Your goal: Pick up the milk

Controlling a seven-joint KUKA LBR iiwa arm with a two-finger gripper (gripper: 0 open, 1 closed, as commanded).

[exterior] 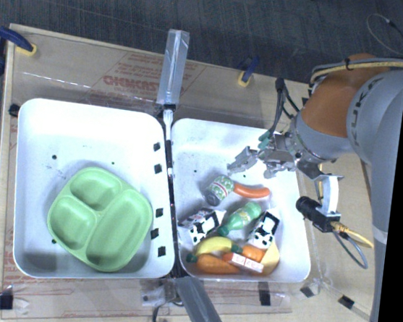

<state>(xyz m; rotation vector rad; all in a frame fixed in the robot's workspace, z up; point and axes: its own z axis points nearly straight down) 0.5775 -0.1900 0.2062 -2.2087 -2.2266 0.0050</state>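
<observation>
A black-and-white cow-patterned milk carton (265, 231) lies in the right bin (196, 145), near its right wall. A similar cow-patterned pack (207, 226) lies further left, by the divider. Between them rests a green bottle (241, 218). My gripper (261, 165) hangs over the back half of the right bin, above and behind an orange sausage-shaped piece (251, 192). Its fingers are spread open with nothing between them. The gripper is well clear of both cow-patterned packs.
A green-and-white can (220, 189) lies beside the orange piece. A banana (214, 246), a carrot (216, 265) and a small red-and-white box (247, 263) crowd the bin's front. A green divided plate (100, 217) sits in the left bin (38, 129).
</observation>
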